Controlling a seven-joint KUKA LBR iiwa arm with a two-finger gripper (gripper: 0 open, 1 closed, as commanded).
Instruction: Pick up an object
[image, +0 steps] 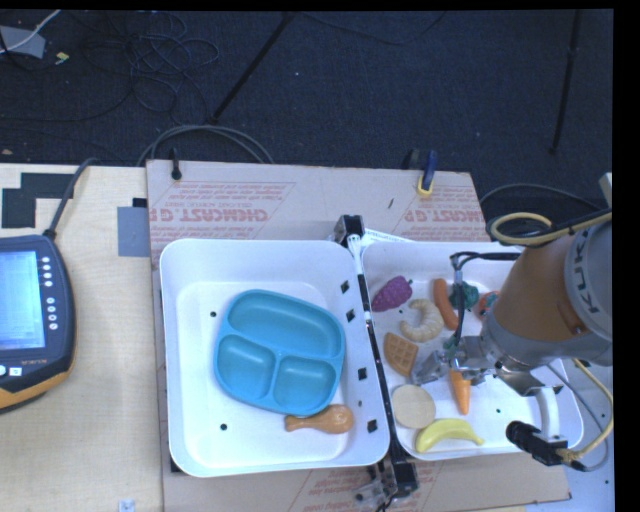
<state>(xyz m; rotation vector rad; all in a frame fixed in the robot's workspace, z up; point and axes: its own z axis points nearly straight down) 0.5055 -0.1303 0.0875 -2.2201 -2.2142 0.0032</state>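
Note:
My gripper (447, 366) is down low in the right bin (540, 400), near its middle. It sits among toy foods: a small orange carrot (461, 393) right beneath it, a waffle piece (400, 353) to its left and a pale croissant (422, 320) above-left. A purple grape bunch (392, 293) and an orange sausage (443, 302) lie further back. A round beige cookie (413, 406) and a yellow banana (448, 435) lie towards the front. The arm's orange band (535, 295) hides part of the bin.
The left bin (190, 300) holds a blue divided tray (280, 350) and a tan drumstick (321, 420) at its front. A black divider strip (365, 340) separates the bins. A tablet-like pendant (30, 305) lies on the bench at far left.

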